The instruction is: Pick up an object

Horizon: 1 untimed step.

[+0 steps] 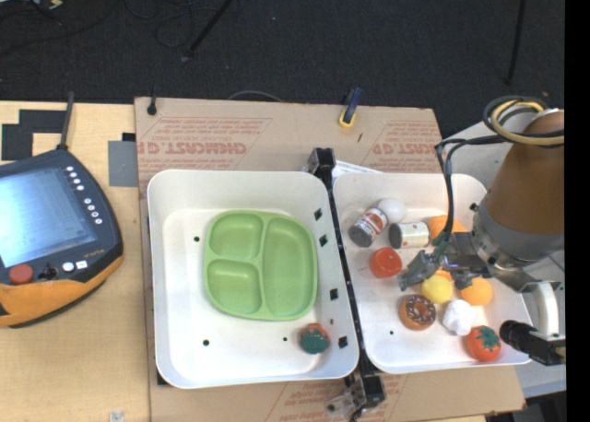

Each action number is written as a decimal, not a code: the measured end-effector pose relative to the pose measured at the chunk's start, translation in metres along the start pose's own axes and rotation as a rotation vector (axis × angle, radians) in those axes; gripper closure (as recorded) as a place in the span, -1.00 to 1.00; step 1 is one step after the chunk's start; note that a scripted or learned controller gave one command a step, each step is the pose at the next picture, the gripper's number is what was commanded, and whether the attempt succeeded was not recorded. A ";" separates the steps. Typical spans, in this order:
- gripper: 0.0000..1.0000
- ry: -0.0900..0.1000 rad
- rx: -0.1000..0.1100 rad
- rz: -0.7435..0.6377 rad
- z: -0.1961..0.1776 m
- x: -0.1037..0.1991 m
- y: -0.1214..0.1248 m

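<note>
The right bin (369, 356) holds several small toys: a red-and-white can (371, 224), a white ball (391, 209), a silver cylinder (411, 233), a red ball (386, 263), a brown donut (418, 311), a yellow piece (438, 289), an orange piece (477, 294), a white piece (457, 318) and a tomato (483, 344). My gripper (427, 269) hangs low in this bin, between the red ball and the yellow piece and just above them. The arm's body hides the bin's right side.
In the left bin (175, 319) lies a green divided plate (260, 263), with a small green-and-red toy (313, 338) near its front right corner. A teach pendant (51, 227) rests on the bench at the left. A black divider (339, 263) separates the bins.
</note>
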<state>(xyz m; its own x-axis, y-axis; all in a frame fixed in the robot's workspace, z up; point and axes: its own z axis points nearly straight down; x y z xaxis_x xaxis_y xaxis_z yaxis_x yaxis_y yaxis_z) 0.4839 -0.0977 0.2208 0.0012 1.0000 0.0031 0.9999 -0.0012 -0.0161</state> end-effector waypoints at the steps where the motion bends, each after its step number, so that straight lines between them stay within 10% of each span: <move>1: -1.00 -0.001 -0.011 -0.002 -0.005 0.000 0.002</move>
<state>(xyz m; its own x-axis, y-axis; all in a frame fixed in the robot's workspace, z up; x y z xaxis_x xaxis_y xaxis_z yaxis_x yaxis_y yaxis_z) 0.4862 -0.0980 0.2260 -0.0003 1.0000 0.0016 1.0000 0.0003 -0.0050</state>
